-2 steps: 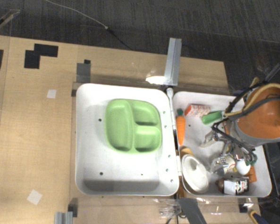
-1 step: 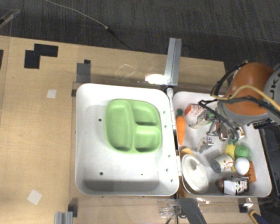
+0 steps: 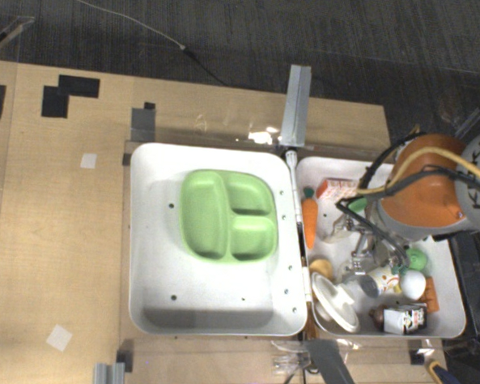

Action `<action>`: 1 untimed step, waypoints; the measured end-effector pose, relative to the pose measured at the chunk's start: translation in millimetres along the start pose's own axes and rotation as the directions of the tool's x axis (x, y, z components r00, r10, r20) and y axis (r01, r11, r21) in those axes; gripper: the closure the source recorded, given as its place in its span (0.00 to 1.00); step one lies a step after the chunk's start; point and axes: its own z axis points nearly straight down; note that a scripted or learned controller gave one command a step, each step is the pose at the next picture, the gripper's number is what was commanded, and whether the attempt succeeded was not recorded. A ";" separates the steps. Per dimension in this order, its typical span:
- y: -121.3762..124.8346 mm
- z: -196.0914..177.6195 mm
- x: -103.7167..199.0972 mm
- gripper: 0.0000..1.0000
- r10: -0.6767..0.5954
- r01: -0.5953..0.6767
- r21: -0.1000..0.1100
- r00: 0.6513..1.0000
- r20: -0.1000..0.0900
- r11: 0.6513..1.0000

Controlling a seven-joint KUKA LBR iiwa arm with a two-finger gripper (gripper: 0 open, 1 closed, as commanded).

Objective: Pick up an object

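Observation:
My gripper (image 3: 362, 266) hangs low inside the right bin (image 3: 456, 316), below the orange wrist band. Its metal fingers point down among a pile of small objects. Around it lie an orange carrot-like piece (image 3: 310, 217), a red and white packet (image 3: 335, 190), a white egg-shaped item (image 3: 413, 284), a green piece (image 3: 417, 259), a white cup with a printed label (image 3: 385, 280), a tan item (image 3: 321, 268) and a dark labelled bottle (image 3: 401, 319). I cannot make out whether anything sits between the fingers.
The left bin (image 3: 149, 287) holds a green divided tray (image 3: 227, 214). A white bowl-like dish (image 3: 334, 303) lies at the right bin's front left. A metal post (image 3: 295, 105) stands behind the wall between the bins.

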 end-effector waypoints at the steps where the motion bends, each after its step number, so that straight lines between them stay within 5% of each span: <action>1: 0.3 -14.5 -6.3 1.00 -0.003 0.003 0.002 1.000 0.021 1.000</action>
